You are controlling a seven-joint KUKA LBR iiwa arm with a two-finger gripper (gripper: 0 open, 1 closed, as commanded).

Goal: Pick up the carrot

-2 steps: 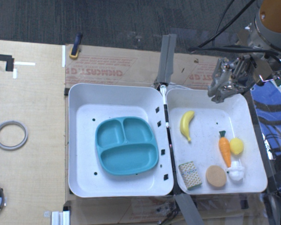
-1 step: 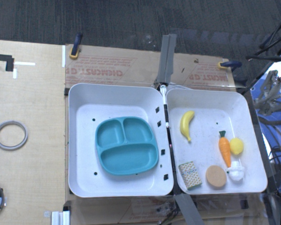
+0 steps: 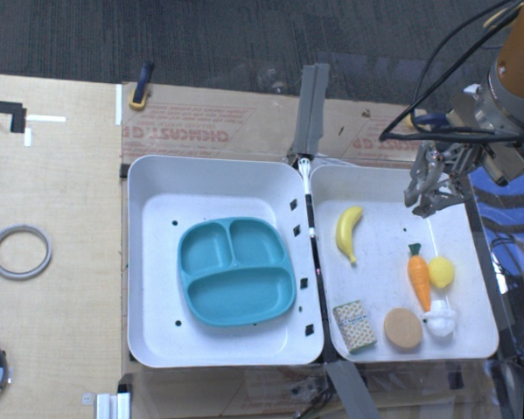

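Note:
The carrot is orange with a dark green top and lies in the right bin, towards its right side, pointing towards the front edge. A yellow lemon touches its right flank. My gripper hangs above the bin's back right part, well behind the carrot. Its fingers point down and stand apart, with nothing between them.
A banana, a tan round biscuit, a speckled sponge block and a small white item also lie in the right bin. The left bin holds a blue divided plate. A tape ring lies on the bench at left.

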